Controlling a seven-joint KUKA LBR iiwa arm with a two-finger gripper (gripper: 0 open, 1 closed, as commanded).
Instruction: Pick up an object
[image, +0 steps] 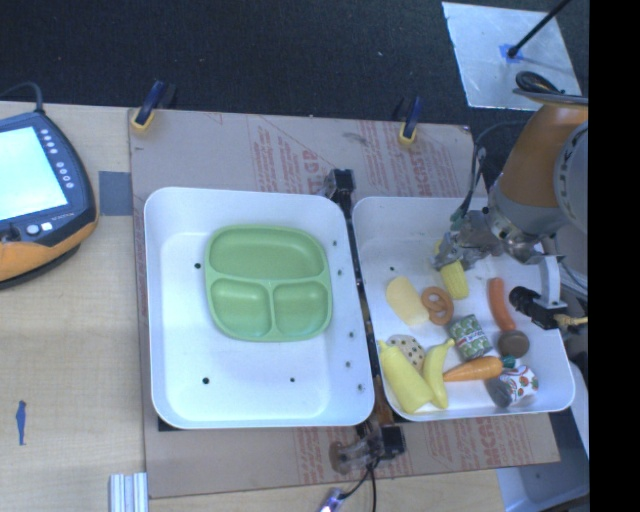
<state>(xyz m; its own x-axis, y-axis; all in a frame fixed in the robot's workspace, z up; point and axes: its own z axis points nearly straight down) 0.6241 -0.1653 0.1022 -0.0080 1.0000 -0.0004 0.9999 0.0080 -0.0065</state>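
a green three-compartment plastic plate is lying in the left shallow white bin. a pile of small toy foods is sitting in the right shallow white bin, which is lying just beside it. an orange-edged tablet pendant is resting on the bench, well left of both.

Bench surface: light wood, overlaid at centre by a brown cardboard sheet with faint red print. Two clamps hold its far edge, at 11 o'clock and 1 o'clock. Dark floor spans 12 o'clock. Orange-and-grey control pendant rests at 9 o'clock. Pale sheet lies at 1 o'clock. Lighting even.
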